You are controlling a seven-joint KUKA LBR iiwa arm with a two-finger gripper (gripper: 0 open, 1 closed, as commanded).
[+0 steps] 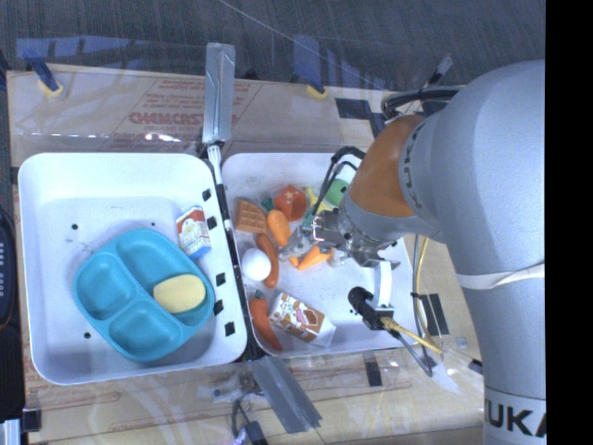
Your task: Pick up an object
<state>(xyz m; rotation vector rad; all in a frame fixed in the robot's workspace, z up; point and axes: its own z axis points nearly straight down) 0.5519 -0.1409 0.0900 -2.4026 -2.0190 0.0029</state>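
I see the tool (310, 237) down in the right bin (306, 163), over the orange carrot (278, 227); its grip state I cannot tell.

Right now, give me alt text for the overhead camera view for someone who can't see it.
A grey KUKA arm reaches from the right and lowers its gripper into the right bin, over toy food: a carrot, a tomato, an egg and a small carton. The left bin holds a blue divided tray bearing a yellow potato-like piece.

Dark ribbed floor (111, 7) beyond bench (120, 109)
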